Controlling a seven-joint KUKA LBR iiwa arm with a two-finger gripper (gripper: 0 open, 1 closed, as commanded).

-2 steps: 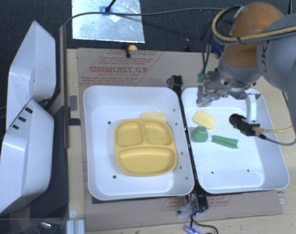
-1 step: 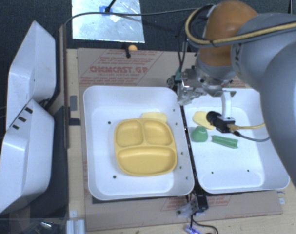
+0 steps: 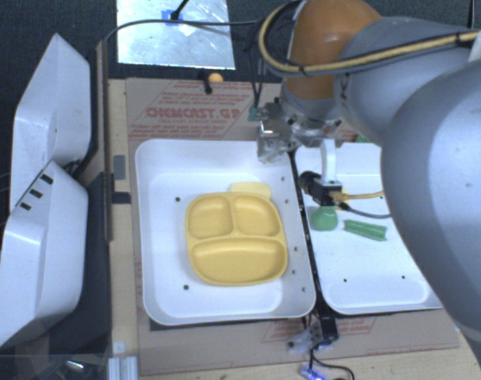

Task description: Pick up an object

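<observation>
You have nothing lifted yet. The gripper (image 3: pixel 270 149) hangs at the far rim of the left bin (image 3: pixel 149 236), and you cannot tell whether it is spread or closed. Just in front of it lie a flat, pale yellow block (image 3: pixel 250 188) and a glossy yellow three-compartment plate (image 3: pixel 236 244). Beside it, in the right bin (image 3: pixel 383 291), sit a rounded green piece (image 3: pixel 325 218) and a slim green stick (image 3: pixel 365 229). Choosing, descending and grasping all remain.

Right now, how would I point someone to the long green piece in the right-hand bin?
Find the two white bins and take the right-hand bin. Two green things lie near its left wall. The long green piece is the slim stick farther right, unlike the rounded green lump beside it.
</observation>
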